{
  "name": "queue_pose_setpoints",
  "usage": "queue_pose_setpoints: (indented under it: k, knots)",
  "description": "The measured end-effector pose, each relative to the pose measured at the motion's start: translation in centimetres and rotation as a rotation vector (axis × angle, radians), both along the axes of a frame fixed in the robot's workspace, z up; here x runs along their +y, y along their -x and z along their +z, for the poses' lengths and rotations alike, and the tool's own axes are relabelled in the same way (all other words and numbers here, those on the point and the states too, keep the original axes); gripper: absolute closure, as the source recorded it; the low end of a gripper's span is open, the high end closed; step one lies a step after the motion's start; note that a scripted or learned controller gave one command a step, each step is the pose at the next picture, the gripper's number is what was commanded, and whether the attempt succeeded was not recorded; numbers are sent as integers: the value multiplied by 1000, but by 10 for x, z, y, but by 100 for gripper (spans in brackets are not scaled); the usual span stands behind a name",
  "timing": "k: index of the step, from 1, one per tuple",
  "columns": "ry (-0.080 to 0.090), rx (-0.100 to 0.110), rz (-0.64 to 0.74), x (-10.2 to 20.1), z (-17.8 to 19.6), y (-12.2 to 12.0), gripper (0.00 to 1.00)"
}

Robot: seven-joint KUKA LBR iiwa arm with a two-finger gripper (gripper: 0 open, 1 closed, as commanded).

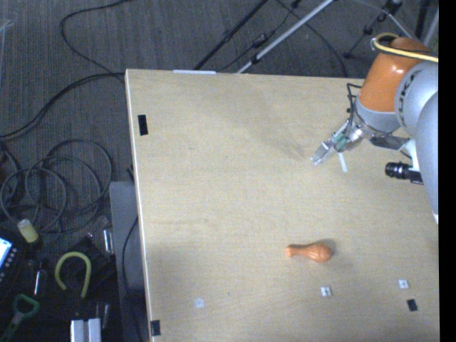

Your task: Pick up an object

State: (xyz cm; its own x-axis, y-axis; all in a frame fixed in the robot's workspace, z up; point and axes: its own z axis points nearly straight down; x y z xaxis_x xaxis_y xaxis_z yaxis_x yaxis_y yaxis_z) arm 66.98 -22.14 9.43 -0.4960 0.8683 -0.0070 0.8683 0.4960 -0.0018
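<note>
An orange, gourd-shaped object (311,252) lies on its side on the tan bench top (214,191), toward the front right. My gripper (330,160) hangs over the bench at the right, well behind the object and apart from it. Its two fingers are spread, so it is open with nothing between them. The grey arm with its orange band (388,80) reaches in from the upper right.
Small square markers (325,291) dot the bench near its front right, and a black tag (143,125) sits by the left edge. Cables (57,184) and tools lie on the floor to the left. Stand legs (299,16) cross behind the bench.
</note>
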Motion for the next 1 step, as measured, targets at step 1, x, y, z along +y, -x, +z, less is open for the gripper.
queue_pose_setpoints:
  k: [1]
  knots:
    - [-7, 0, -70, 52, 76, 1, 100]
